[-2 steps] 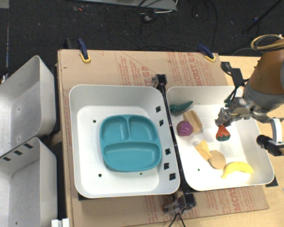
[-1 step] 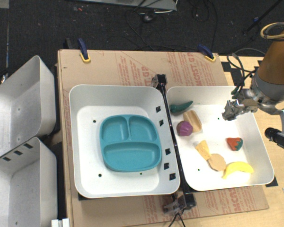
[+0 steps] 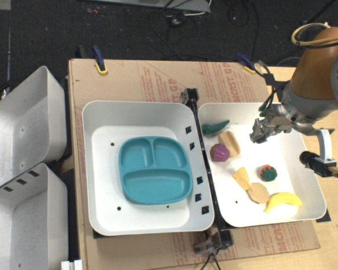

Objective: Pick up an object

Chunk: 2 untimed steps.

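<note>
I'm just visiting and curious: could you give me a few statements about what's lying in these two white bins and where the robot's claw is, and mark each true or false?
1. A teal plastic divided plate lies in the left white bin. True.
2. The yellow toy banana sits on that plate. False: it lies in the right white bin, near its front corner.
3. The gripper hangs over the right bin. True.
4. The purple rounded toy is clamped in the gripper. False: it lies on the bin floor, apart from the gripper.
5. A small red and green toy lies in the right bin. True.
</note>
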Each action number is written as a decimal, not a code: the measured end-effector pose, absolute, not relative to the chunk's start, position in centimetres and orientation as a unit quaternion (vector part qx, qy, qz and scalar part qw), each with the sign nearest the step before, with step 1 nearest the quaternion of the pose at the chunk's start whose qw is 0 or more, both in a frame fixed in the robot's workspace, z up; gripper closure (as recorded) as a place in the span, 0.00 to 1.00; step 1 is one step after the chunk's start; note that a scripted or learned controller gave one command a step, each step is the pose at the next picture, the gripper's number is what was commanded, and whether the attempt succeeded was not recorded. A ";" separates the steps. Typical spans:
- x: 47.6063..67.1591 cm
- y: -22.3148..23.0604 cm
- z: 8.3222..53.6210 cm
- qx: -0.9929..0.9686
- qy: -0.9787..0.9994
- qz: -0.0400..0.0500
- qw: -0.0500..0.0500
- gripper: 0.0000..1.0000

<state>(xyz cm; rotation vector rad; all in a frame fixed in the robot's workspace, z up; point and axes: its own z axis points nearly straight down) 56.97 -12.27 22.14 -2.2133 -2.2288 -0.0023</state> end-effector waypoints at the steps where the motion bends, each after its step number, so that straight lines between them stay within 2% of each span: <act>1: 56.8 -6.8 21.2 -0.704 -0.710 0.000 0.001 1.00; 2: 56.3 -1.7 22.6 -0.704 -0.710 -0.001 0.000 1.00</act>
